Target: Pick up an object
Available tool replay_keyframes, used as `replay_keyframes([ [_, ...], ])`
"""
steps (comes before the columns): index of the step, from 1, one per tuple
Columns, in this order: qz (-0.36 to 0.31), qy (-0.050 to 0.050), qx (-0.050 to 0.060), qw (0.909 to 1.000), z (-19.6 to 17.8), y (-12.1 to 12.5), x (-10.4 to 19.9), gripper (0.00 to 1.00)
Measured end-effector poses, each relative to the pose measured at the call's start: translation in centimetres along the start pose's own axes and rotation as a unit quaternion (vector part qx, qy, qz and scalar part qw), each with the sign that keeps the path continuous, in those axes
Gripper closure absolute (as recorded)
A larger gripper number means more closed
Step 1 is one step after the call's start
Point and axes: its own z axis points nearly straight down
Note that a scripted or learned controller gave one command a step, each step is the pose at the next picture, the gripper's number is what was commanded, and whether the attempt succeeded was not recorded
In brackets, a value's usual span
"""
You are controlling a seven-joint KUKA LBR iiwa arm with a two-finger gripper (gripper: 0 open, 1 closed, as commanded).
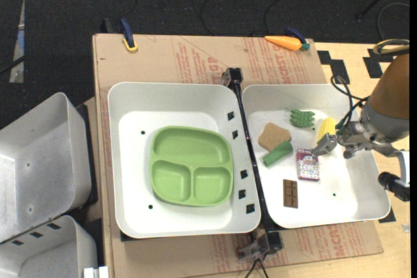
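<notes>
The gripper (328, 143) hangs low by the right bin's (371, 205) right edge, near the pink packet (307, 165), ready to grab, though I cannot tell its state.

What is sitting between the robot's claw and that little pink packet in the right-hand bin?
Nothing visible. The gripper hangs just to the right of the pink packet, with bare bin floor between them. The yellow piece lies just above the gripper, off that path.

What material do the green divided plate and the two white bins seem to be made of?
The green divided plate looks like moulded plastic with a matte finish: one even colour, rounded compartment edges. The left bin and the right bin look like thin, smooth white plastic with rounded corners, though painted metal is possible.
</notes>
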Motion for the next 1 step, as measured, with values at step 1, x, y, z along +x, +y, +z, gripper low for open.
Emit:
replay_keyframes([
  [1,-0.001,-0.001,-0.004,1.0,-1.38,0.22,-0.01,1.0],
])
